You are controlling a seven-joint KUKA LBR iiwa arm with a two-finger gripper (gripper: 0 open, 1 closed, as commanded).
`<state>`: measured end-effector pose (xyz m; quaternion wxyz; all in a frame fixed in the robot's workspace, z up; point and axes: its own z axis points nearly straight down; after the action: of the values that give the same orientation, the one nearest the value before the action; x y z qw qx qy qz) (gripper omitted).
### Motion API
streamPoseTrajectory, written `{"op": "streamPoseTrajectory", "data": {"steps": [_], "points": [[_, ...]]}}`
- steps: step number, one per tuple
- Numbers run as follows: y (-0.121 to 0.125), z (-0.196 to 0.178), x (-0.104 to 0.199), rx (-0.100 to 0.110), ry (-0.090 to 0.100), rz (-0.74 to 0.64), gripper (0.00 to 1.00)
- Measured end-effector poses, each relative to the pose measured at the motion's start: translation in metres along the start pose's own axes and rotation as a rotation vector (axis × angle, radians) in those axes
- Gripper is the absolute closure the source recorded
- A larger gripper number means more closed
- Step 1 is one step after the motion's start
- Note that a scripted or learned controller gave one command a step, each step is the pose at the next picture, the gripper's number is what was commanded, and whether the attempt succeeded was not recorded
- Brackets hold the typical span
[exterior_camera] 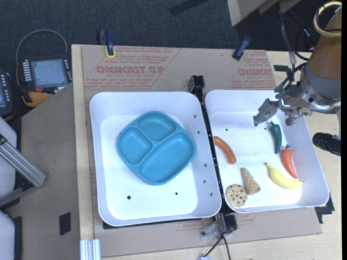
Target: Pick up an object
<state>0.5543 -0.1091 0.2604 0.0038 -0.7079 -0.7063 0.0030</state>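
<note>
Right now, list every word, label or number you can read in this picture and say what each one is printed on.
"CHEMCAST GP": red print on the brown protective sheet behind the left bin.
The same red print repeats behind the right bin, partly cut off, reading roughly "CHEMCAS".
The smaller red lines around both prints are too blurred to read.
The handheld pendant's screen at far left is lit, but its text is too small to read.

Plate (156, 154) in left bin (103, 199)
</note>
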Motion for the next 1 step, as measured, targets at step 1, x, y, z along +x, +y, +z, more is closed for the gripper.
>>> {"op": "streamPoseTrajectory", "data": {"steps": [1], "points": [[0.0018,-0.0049,0.0001,-0.01,-0.001,-0.002,0.0]]}}
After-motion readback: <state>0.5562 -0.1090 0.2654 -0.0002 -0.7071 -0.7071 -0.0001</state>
